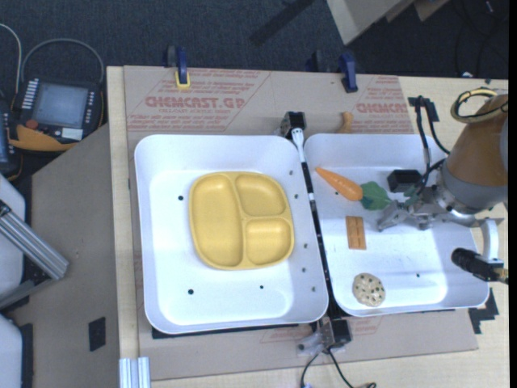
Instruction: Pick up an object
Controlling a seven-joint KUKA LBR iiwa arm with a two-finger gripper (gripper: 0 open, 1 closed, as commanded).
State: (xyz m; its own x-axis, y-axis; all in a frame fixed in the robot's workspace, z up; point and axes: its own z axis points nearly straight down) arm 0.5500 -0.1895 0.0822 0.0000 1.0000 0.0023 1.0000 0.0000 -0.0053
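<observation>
Metal grey, the gripper (398, 215) hangs low in the right bin (404, 297), fingers spread wide on nothing. A smooth tapered carrot (339, 183) lies at ten o'clock, a flat tan wafer (355, 233) at eight, a speckled round cookie (368, 288) at seven. A glossy yellow divided tray (241, 219) sits in the left bin (170, 217).

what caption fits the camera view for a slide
KUKA arm's gripper hovers in the right bin near carrot, cracker and cookie.

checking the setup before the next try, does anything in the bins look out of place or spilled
Nothing stands out. The yellow divided tray lies flat in the left bin. The carrot, the tan block and the cookie lie apart on the right bin's floor, unspilled.
</observation>
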